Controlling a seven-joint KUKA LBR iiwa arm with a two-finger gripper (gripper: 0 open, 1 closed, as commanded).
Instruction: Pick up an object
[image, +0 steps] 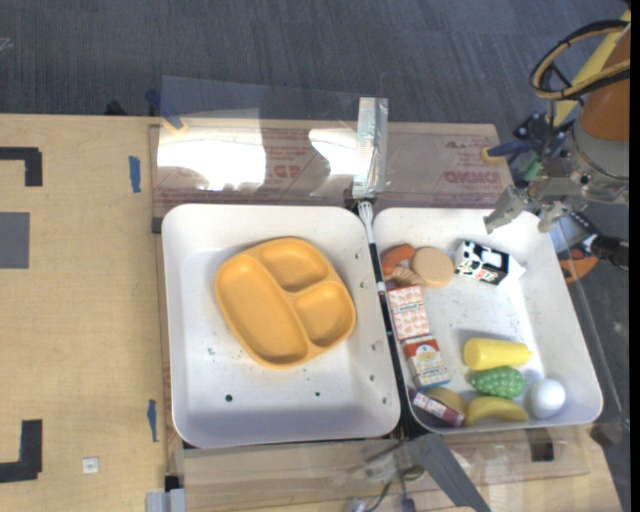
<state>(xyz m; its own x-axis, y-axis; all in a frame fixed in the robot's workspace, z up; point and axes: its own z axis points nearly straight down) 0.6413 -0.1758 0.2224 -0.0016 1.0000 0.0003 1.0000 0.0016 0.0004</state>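
Below the hand (527, 208), a black-and-white box (481, 262) lies in the right bin (570, 300).

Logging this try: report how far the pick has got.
Done: nothing lifted. The yellow corn-shaped toy, white ball and black-and-white box all lie in the right white bin. In hand: the gripper is at that bin's far right corner, above its rim. Left: descend, grasp, lift.
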